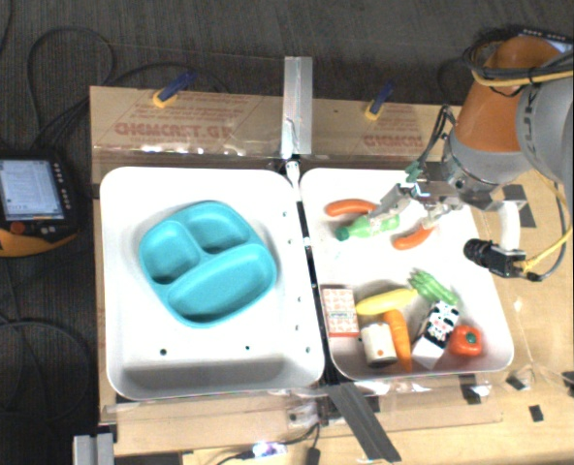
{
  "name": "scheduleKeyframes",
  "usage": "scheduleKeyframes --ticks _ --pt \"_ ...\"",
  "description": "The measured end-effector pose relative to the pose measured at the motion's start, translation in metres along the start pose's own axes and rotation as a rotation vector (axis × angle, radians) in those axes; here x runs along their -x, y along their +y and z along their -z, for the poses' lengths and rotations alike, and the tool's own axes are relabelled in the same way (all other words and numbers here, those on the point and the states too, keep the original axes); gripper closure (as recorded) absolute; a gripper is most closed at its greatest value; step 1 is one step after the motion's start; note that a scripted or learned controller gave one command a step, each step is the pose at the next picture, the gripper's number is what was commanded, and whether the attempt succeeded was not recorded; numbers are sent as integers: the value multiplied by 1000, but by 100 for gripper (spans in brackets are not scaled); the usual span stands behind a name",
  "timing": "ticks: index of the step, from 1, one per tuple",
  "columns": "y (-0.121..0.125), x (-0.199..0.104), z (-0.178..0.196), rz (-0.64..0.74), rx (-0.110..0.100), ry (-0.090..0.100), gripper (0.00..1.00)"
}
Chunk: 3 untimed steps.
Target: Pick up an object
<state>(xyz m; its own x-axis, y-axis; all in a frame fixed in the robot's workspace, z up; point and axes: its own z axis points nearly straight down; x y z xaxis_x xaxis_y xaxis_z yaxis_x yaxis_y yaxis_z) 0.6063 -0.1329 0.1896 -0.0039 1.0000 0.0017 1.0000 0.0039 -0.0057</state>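
Tool (415, 204): over the right bin (495, 298), low beside a green toy vegetable (369, 226); whether its fingers are apart or together cannot be told.
Task objects: all in the right bin; none seen between the fingers.
Hidden: near-corner pile overlaps, outlines unclear.
Counts: 2 bins; 1 blue divided plate (207, 261) in the left bin (132, 356); 2 orange sausage shapes (349, 206); 1 banana (384, 301); 1 carrot (400, 337); 1 tomato (467, 341).

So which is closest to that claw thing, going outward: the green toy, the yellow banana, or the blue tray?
From the gripper in the camera view:
1. Green toy, right beside it in the right bin.
2. Yellow banana, lower in the same bin.
3. Blue tray, across in the left bin.
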Motion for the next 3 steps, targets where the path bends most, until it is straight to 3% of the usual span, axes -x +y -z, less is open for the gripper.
scheduleKeyframes --ticks 1,2,3 --pt "-30 26 -28 -50 -1 -4 0" --pt "15 51 -98 89 7 -5 0" --pt "16 50 -91 90 8 -5 100"
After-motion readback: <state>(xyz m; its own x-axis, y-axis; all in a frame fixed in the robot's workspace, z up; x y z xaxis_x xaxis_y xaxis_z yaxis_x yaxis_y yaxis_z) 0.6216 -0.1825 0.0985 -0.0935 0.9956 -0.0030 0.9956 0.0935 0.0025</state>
